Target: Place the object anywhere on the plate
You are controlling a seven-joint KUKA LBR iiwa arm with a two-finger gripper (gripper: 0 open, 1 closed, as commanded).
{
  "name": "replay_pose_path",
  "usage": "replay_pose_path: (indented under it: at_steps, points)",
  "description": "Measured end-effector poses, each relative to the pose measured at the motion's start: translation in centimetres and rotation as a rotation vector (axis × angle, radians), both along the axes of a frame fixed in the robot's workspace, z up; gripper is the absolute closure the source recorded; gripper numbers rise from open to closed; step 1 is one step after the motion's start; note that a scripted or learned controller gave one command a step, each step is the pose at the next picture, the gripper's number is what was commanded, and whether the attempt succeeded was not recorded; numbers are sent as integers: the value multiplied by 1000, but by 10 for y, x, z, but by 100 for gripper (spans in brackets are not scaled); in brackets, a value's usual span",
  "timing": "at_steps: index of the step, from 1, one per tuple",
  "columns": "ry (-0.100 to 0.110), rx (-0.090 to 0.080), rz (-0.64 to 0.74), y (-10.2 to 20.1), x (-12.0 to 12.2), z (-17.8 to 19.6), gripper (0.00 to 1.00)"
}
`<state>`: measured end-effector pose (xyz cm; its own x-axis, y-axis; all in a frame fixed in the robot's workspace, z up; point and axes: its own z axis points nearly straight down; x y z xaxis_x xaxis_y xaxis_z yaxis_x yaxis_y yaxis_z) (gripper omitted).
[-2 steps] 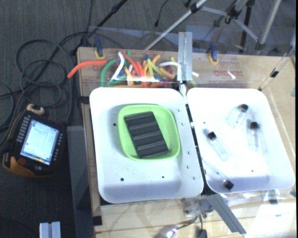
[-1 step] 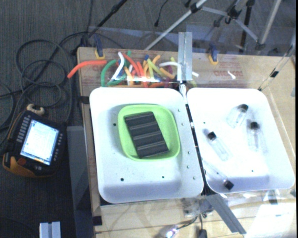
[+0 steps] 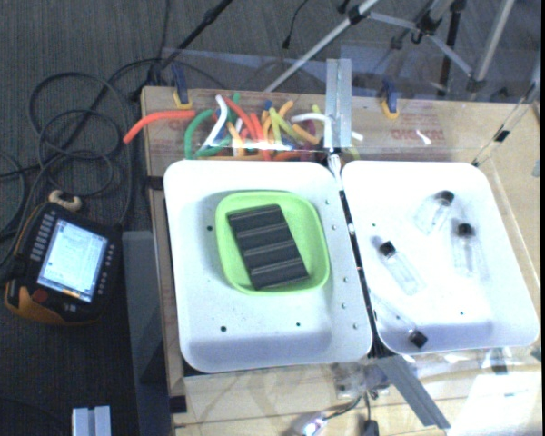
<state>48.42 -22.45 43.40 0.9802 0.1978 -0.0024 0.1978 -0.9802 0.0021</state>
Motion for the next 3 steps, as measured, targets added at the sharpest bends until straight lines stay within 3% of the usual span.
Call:
replay_pose_path:
  at_steps: [3]
  points:
    - [0,-1,0,0,0,0,0]
